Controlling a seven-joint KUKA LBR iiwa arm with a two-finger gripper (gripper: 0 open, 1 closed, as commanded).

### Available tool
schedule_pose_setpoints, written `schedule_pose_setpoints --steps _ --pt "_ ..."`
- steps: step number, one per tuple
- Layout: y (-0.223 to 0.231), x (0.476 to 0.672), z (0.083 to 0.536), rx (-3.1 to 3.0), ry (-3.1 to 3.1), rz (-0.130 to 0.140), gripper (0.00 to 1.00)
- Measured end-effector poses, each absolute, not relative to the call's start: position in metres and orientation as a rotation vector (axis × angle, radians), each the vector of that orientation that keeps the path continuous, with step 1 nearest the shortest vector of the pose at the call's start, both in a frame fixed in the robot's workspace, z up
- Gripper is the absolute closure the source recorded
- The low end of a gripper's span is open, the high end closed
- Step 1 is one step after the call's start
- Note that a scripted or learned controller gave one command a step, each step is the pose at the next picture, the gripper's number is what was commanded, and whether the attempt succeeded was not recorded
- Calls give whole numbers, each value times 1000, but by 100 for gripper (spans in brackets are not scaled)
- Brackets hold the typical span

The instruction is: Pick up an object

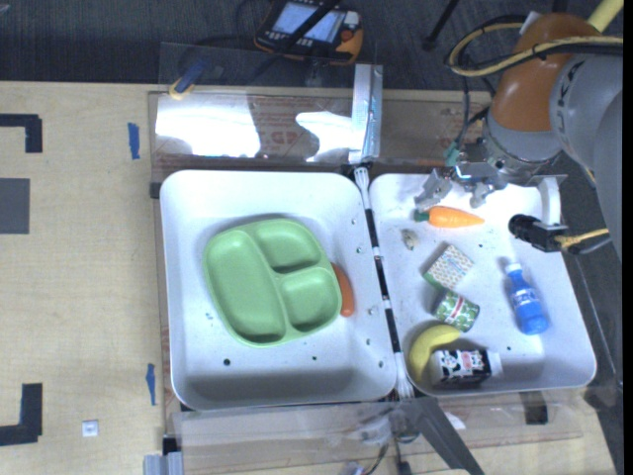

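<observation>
My gripper (457, 188) hangs over the back of the right bin (574, 364), open, with nothing between its fingers. An orange carrot (456, 218) lies just in front of it, apart from the fingertips. Further forward in the same bin are a green patterned packet (448, 265), a small green can (457, 310), a blue bottle (526, 303), a yellow banana-shaped toy (427, 348) and a black-and-white carton (463, 364).
The left bin (188, 206) holds a green divided plate (272, 280) with a small orange object (345, 291) at its right edge. A raised divider (376, 265) separates the bins. A clear panel (257, 122) stands behind the left bin.
</observation>
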State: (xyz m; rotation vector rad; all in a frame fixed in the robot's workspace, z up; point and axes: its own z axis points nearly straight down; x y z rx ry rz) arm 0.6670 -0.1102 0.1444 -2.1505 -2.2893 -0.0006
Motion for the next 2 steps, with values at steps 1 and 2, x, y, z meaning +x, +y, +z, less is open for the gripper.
schedule_pose_setpoints --steps 1,2 --pt "-70 666 185 -2323 -2119 -4 0" --pt "-140 666 108 -2305 -2135 -1 0"
